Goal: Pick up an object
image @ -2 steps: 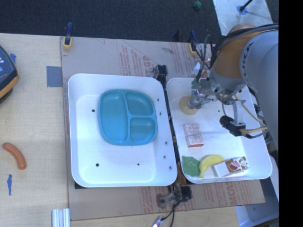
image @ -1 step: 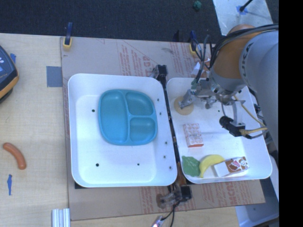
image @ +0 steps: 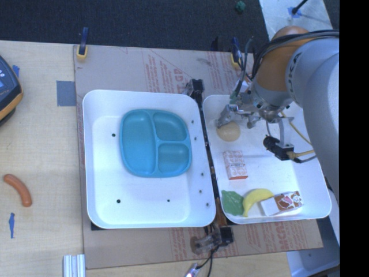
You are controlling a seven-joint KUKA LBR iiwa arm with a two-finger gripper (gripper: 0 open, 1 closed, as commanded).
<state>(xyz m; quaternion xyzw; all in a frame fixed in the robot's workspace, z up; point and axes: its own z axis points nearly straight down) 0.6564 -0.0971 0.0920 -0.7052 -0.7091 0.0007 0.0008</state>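
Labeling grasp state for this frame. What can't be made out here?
- Gripper, camera view: too small and cluttered to tell its state, or whether it touches the tan round object.
- Small carton: print too small to read.
- Dark device: cut off by the left edge.
- Right bin: far corner hidden by the arm.

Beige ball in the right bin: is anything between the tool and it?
Nothing visible. The tool hangs right over the beige ball at the right bin's far end. The packet, banana and green piece lie nearer the camera, apart from it.
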